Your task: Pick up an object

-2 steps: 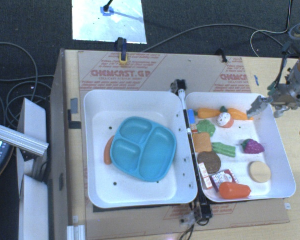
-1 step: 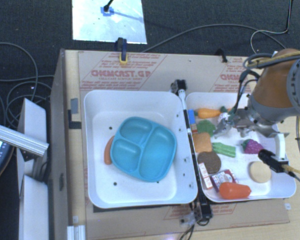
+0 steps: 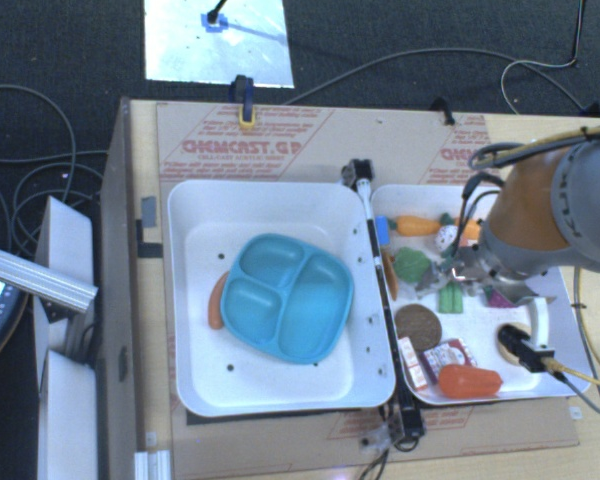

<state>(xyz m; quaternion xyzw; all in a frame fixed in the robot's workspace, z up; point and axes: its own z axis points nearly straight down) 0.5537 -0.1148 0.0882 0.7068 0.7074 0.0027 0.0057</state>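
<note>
Red print on the board (image 3: pixel 280 138) under the bins reads roughly "CHEMCAST GP", repeated at slants. The arm (image 3: pixel 555 203) reaches in from the right, bent down over the right bin (image 3: pixel 570 383), with the gripper (image 3: pixel 458 273) low among the toys; whether it is open or closed cannot be told. Just left of it sits a green lump (image 3: pixel 412 265), just below a green block (image 3: pixel 450 300) and a brown disc (image 3: pixel 418 323). Above lies an orange carrot (image 3: pixel 417 225); farther below, a red piece (image 3: pixel 468 379). Well left, a blue divided plate (image 3: pixel 287 296) fills the left bin (image 3: pixel 195 368).
</note>
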